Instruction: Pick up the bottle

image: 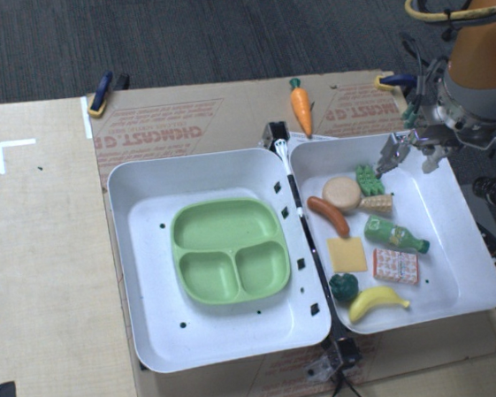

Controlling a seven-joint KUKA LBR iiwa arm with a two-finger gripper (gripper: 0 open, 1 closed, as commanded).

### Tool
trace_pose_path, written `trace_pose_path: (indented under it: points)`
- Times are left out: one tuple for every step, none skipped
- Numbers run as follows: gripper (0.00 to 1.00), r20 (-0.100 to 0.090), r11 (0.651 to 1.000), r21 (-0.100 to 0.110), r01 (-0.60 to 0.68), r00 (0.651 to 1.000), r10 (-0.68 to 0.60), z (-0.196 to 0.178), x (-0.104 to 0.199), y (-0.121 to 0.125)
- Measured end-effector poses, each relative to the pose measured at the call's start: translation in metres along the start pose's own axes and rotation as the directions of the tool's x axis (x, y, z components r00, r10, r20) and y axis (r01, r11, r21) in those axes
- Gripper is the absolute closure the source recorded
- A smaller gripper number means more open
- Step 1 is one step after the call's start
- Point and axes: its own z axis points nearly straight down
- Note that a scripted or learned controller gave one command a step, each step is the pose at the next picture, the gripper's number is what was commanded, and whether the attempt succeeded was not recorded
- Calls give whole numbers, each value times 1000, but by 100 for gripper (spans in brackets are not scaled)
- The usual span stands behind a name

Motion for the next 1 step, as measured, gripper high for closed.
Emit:
trace_pose_path:
  points:
    - [0,0,918,1,-397,918,397,166,-14,-34]
